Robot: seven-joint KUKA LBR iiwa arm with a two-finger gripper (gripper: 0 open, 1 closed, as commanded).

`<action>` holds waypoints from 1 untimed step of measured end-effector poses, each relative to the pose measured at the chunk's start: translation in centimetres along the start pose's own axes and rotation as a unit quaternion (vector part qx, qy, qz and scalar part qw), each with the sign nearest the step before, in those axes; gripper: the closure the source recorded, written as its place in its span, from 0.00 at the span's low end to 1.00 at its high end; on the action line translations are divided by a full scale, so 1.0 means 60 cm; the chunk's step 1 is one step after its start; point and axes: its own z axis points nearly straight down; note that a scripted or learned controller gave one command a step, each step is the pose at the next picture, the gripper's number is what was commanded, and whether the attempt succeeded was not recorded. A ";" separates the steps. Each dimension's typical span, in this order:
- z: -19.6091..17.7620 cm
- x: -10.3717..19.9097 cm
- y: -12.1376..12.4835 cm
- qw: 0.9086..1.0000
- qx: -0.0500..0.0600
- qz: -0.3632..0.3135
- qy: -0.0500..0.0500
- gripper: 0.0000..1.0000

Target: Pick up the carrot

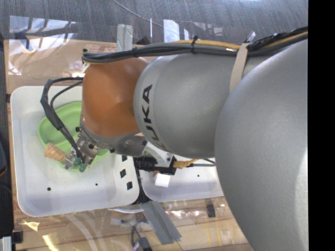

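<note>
Camera view: poss. carrot point(53, 151), tan, rough-skinned stub, in 9 o'clock bin point(26, 140) at green plate's point(51, 124) 6 o'clock rim. Long axis approx 10–4 o'clock; tip end unclear. Gripper point(76, 163) just at its 4 o'clock; open/closed: cannot tell.

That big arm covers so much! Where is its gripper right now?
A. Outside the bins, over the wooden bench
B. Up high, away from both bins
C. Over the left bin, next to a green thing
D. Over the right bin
C. The gripper sits low in the left bin, at the edge of the green object, with a small tan piece just beside it.
</note>
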 end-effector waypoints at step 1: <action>0.002 0.029 0.039 1.000 -0.002 0.013 -0.001 1.00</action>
